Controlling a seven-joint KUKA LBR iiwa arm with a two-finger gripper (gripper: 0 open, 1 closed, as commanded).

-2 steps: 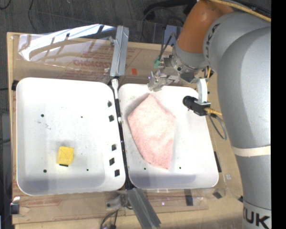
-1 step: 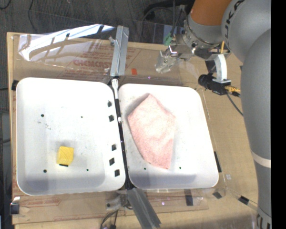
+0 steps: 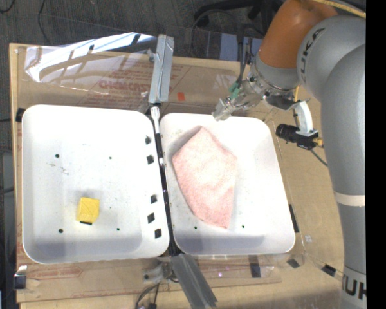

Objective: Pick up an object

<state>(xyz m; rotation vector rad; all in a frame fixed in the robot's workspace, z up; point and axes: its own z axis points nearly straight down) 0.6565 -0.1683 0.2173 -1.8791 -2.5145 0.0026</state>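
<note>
A pink cloth point(image 3: 208, 174) lies flat in the right bin point(image 3: 270, 237), reaching from near the bin's back to its front middle. A small yellow block point(image 3: 88, 210) rests in the left bin point(image 3: 38, 127), toward its front left. My gripper point(image 3: 222, 111) hangs above the back edge of the right bin, just behind the cloth's far corner. I see nothing between its tips. The grey arm with its orange band point(image 3: 289, 24) comes in from the upper right.
A metal divider bar point(image 3: 160, 69) rises behind the seam between the two bins. Clear plastic sheeting point(image 3: 83, 53) lies on the cardboard behind the left bin. A black cable fitting point(image 3: 296, 135) juts from the arm over the right bin's right rim.
</note>
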